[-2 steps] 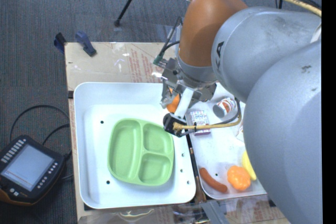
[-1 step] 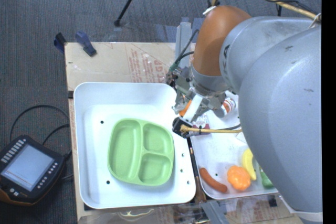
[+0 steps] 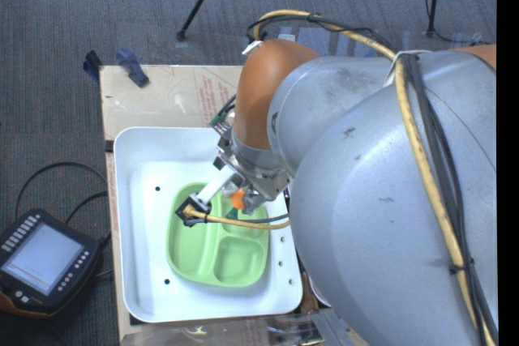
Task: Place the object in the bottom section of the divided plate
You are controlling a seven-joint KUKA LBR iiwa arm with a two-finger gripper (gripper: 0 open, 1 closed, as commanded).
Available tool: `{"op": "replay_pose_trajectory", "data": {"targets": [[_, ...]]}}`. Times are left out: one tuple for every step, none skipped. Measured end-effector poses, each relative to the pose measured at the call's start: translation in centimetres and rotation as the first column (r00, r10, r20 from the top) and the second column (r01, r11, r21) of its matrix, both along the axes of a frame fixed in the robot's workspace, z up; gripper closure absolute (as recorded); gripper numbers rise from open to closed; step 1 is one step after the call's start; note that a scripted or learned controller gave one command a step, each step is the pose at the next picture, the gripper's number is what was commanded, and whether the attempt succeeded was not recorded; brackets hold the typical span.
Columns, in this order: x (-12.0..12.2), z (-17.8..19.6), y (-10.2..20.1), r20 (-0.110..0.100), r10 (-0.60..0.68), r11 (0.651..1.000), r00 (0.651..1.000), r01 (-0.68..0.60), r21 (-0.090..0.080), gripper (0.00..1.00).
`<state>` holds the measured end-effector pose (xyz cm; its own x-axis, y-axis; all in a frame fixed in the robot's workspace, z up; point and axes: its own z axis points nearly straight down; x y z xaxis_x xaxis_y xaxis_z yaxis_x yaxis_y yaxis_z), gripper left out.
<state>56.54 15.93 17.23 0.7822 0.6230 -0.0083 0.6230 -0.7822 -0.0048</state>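
Object (image 3: 237, 197), as we read it a small orange piece, sits right under the gripper (image 3: 246, 201), over the far-right part of the divided plate (image 3: 195, 251); we cannot tell whether the gripper is open, closed or clamped on it. We judge that a good placement shifts toward the near edge of the white bin (image 3: 134, 174), centres over the bottom well (image 3: 241, 259), then lowers before release. Plate: glossy pale-green plastic, rounded, low ridges between at least 2 wells; the bin is smooth.
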Motion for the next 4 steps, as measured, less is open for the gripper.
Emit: {"op": "replay_pose_trajectory", "data": {"targets": [[-0.1, 0.8, 0.1, -0.009, 0.006, 1.000, 1.000, -0.006, -0.001, 1.00], [5.7, 12.4, 3.7, 0.006, -0.101, 0.995, 0.995, 0.101, 0.002, 1.00], [5.7, 12.3, 3.6, 0.005, -0.102, 0.995, 0.995, 0.102, 0.001, 0.00], [5.7, 13.1, 3.4, 0.001, -0.108, 0.994, 0.994, 0.108, 0.001, 1.00]]}}
